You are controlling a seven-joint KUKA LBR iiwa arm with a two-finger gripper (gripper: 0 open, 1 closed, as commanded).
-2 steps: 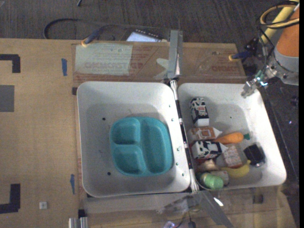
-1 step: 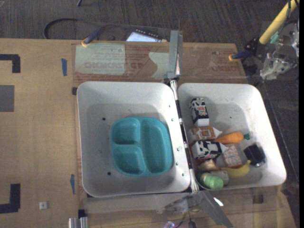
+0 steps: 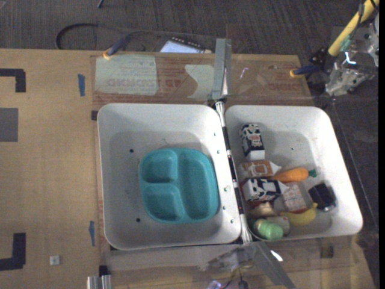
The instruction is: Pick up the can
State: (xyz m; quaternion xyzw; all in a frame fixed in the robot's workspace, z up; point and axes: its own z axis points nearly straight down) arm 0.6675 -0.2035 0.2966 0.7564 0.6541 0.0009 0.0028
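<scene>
A teal divided tray (image 3: pixel 178 185) is lying in the left bin (image 3: pixel 114 125). The can (image 3: pixel 252 140) is standing upright in the right bin (image 3: pixel 328 125), above the cartons, ungrasped. The gripper (image 3: pixel 346 71) is waiting at upper right, finger state impossible to tell; the approach is likely pending, requiring descent over the can.

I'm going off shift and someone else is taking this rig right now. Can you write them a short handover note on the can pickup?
Gripper: at the view's top right, outside both bins, far from the items.
Right bin: small items crowded at its near side, among them a carrot and a banana.
Can: hard to single out; the dark item or the green item may be it.
Left bin: teal divided plate.
Done: nothing lifted.
Left: identify, grasp and lift the can.
</scene>
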